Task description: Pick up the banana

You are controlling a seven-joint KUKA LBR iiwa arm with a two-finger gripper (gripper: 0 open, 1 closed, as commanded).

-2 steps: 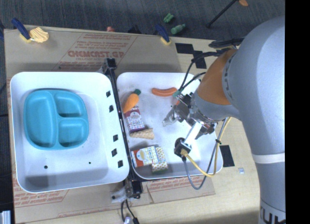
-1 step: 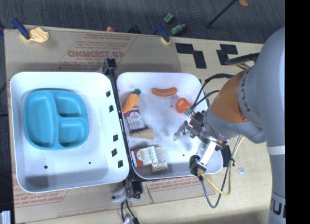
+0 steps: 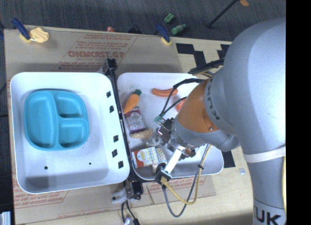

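One arm (image 3: 243,88) covers the right bin (image 3: 146,76), its claw (image 3: 161,132) near a carrot (image 3: 131,103); whether the claw is apart or together cannot be told.

Item 1: shallow white right-hand bin (image 3: 146,77). The grey robot arm (image 3: 252,83) is covering its right half, so I am not reading that floor.
Item 2: two-finger gripper (image 3: 163,135). The orange-banded wrist (image 3: 194,114) is overhanging it and I am losing its outline.
Item 3: orange-and-white printed carton (image 3: 148,157). Its right end is running under the arm, and its print is blurring.
Item 4: slim orange-red curved piece (image 3: 163,92). I am not managing to identify it.
Item 5: small green bits (image 3: 174,24) on the dark floor. They are reading too small to name.
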